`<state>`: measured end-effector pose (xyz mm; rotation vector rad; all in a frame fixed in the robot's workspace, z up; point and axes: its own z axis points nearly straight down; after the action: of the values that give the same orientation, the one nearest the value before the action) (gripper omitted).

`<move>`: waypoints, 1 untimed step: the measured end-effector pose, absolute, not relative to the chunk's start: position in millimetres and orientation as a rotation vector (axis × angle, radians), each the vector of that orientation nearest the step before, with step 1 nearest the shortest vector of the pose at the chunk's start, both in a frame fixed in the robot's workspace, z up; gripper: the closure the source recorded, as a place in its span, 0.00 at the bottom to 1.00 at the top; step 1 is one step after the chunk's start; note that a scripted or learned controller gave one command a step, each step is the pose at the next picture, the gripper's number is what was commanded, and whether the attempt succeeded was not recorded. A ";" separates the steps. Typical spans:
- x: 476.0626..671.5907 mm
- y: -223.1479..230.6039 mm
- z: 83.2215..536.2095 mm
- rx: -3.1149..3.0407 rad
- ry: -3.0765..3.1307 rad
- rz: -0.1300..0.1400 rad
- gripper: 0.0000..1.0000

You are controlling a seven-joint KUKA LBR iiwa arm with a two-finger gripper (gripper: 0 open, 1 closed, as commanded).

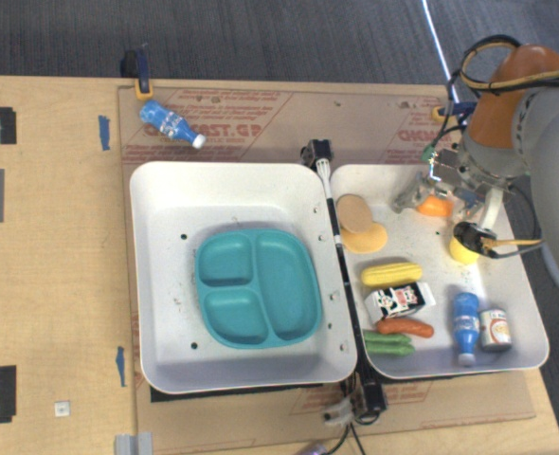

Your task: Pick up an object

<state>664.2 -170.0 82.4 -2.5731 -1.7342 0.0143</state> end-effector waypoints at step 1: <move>663.7 -178.1 82.4 -2.287 -2.089 0.005 0.00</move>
<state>663.7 -178.1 82.4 -2.2868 -2.0887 0.0054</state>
